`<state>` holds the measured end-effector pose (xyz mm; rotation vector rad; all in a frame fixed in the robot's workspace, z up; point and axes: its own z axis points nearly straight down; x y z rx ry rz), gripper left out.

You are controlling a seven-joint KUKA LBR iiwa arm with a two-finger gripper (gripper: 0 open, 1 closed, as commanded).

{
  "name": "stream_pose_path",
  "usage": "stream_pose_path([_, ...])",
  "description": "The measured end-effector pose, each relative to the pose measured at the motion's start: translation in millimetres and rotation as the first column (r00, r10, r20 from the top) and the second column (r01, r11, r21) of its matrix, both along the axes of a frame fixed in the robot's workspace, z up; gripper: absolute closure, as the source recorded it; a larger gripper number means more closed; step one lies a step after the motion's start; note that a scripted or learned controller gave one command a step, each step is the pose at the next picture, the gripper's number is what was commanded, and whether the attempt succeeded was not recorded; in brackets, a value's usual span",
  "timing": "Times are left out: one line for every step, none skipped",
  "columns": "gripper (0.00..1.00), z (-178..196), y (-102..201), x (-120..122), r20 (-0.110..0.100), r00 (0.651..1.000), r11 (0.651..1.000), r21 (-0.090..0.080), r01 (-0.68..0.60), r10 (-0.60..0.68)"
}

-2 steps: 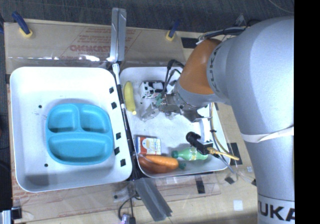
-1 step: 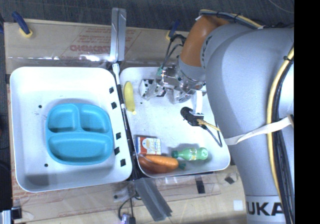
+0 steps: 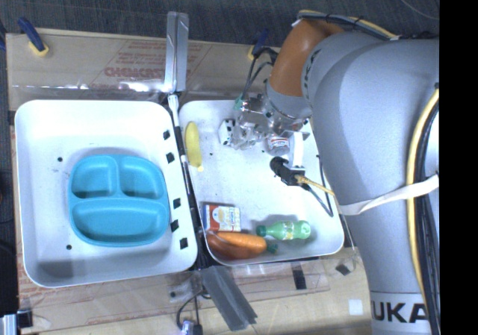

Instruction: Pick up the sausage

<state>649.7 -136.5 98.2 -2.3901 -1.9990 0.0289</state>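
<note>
The sausage is orange-brown and elongated. It lies along the front wall of the right bin, just below a small carton. My gripper hangs over the back part of the right bin, well behind the sausage and apart from it. Nothing shows in its grasp. The grey arm with its orange band reaches in from the right and covers the bin's right side.
A yellow banana lies against the right bin's left wall. A green bottle rests beside the sausage's right end. The left bin holds a blue sectioned tray.
</note>
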Motion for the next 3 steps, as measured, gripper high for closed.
stream_pose_path([1.00, 105.7, 93.7, 1.9, 0.029, 0.999, 0.999, -0.007, -0.039, 0.039])
stream_pose_path([1.00, 184.7, 107.9, 7.2, 0.031, 0.956, 0.957, -0.008, -0.291, 0.291])
stream_pose_path([1.00, 147.4, 63.1, -26.7, 0.029, 0.643, 0.643, -0.007, -0.765, 0.765])
